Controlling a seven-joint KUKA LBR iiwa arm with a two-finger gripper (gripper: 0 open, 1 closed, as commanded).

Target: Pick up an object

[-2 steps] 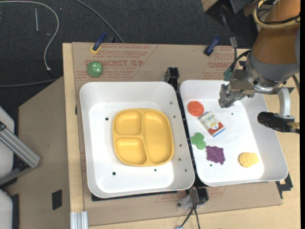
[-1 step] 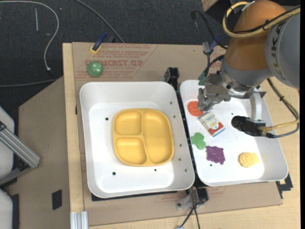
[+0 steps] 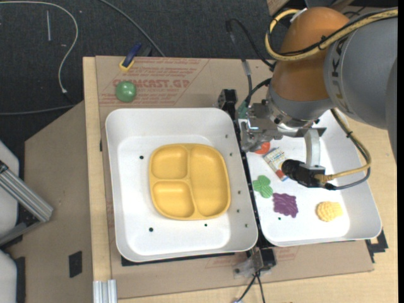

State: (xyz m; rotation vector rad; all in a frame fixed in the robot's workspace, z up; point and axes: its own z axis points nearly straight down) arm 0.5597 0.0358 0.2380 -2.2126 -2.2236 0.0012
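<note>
The camera view looks down at a slant on a cardboard-covered bench (image 3: 189, 81) carrying two shallow white bins side by side. The left bin (image 3: 126, 131) holds a yellow divided plate (image 3: 189, 180) with three compartments, lying flat near the middle of the bin floor.

The arm (image 3: 328, 55) comes in from the right, its orange band sitting above the wrist, and hangs over the upper part of the right bin (image 3: 360, 213). The gripper (image 3: 262, 137) is low over that bin's upper left corner, close to the wall shared with the left bin. The wrist body covers it from above, so whether it is apart, together or clamped on anything cannot be told.

Just below the gripper lies a small red and white item (image 3: 268, 151), partly hidden. Further down the bin floor sit a green leaf-shaped toy (image 3: 262, 186), a purple grape cluster (image 3: 285, 204) just beside it, and a yellow corn-like piece (image 3: 328, 211) to the right, apart from the others. A black part with a yellow cable (image 3: 303, 172) hangs from the arm above these.

Outside the bins, a green ball (image 3: 126, 91) rests on the cardboard near the far left corner, with a blue and yellow clip (image 3: 131, 55) at the edge beyond it.
</note>
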